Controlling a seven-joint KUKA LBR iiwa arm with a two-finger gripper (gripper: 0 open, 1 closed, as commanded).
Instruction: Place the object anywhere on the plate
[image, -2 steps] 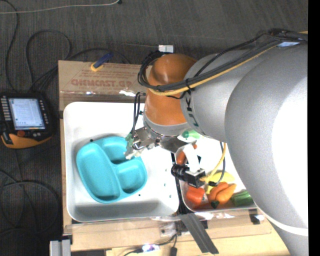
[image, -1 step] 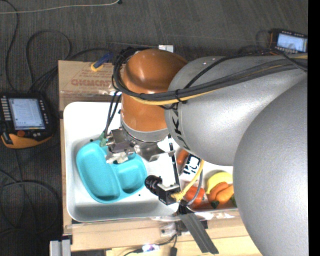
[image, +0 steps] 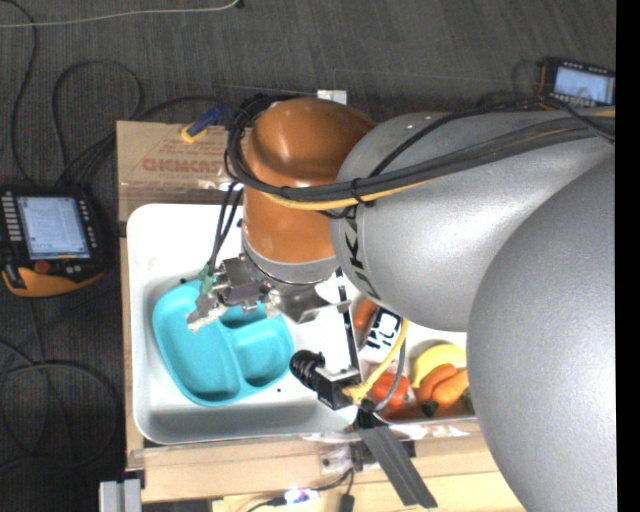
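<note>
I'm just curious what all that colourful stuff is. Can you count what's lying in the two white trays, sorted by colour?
Much of the right tray is hidden behind the arm, so this covers only what is in sight.
Blue: 1, the divided plate in the left tray
Yellow: 1, a banana-like piece
Orange: 1, a carrot-like piece
Red: 1, a piece I cannot identify
Total: 4

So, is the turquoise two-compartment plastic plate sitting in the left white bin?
Yes, the turquoise two-compartment plastic plate lies inside the left white bin, with its rim near the bin's left wall.
</note>
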